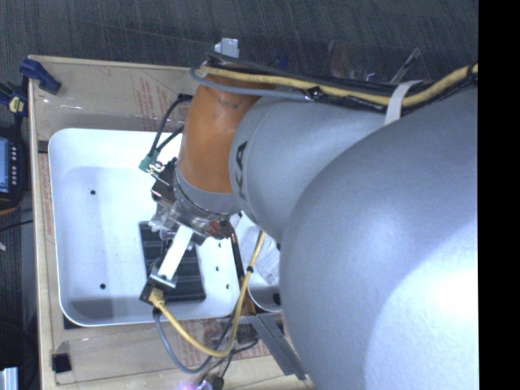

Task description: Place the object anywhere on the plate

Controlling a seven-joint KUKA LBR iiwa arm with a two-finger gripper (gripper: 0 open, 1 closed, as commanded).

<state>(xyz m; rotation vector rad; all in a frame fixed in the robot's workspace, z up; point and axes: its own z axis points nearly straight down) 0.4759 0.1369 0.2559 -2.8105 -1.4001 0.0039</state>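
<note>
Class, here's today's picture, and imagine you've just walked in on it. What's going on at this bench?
A grey robot arm with an orange band reaches in from the right and hangs its tool low over the right part of the left white bin. Whether the tool holds anything cannot be told. The arm's bulk covers much of the view's right, so how far the placing has got is unclear.

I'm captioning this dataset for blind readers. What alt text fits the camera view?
A large grey robot arm reaches in from the right over the left white bin, its orange band just above the wrist. The bin sits on a pale wooden bench, and a yellow cable runs along the arm.
</note>
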